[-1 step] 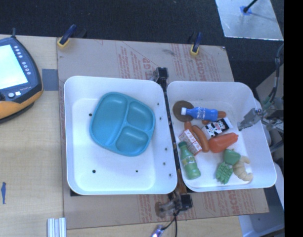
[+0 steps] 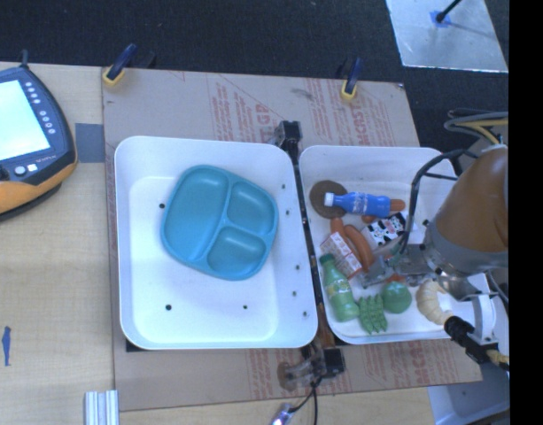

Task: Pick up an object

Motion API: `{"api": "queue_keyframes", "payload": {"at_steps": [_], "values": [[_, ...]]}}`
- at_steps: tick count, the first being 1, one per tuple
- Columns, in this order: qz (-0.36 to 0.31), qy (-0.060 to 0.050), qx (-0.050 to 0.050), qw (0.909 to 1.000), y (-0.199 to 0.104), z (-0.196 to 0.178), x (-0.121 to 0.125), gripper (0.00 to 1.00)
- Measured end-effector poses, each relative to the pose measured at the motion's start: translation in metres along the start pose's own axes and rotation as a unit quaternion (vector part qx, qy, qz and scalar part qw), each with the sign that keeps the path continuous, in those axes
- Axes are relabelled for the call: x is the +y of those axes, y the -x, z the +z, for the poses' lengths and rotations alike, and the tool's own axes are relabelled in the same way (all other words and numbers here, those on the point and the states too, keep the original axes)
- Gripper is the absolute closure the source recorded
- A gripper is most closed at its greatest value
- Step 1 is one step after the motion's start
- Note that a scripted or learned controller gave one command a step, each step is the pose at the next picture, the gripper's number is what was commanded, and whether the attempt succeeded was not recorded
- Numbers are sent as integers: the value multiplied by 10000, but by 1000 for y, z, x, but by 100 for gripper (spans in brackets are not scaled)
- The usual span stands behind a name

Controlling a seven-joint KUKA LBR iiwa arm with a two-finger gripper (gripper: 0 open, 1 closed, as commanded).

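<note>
Bench [image 2: 50, 264]: two bins [image 2: 138, 237], one blue plate [image 2: 220, 222].

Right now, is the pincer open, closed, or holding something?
Pincer: low in the right bin among the toys; open or closed cannot be told.

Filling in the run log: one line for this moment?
arm: over right bin | gripper: among toys, grasp unclear | blue plate: left bin

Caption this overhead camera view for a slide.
Gripper low among toy food in right bin; blue divided plate in left bin.
</note>
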State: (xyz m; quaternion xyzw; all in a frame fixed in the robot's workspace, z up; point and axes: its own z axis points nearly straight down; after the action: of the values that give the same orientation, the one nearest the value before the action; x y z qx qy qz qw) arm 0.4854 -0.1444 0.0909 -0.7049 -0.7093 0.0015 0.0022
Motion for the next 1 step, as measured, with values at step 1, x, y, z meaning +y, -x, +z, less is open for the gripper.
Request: {"api": "queue_keyframes", "payload": {"at_steps": [1], "values": [[-17,0,-9,10000,2,-10,0,100]]}}
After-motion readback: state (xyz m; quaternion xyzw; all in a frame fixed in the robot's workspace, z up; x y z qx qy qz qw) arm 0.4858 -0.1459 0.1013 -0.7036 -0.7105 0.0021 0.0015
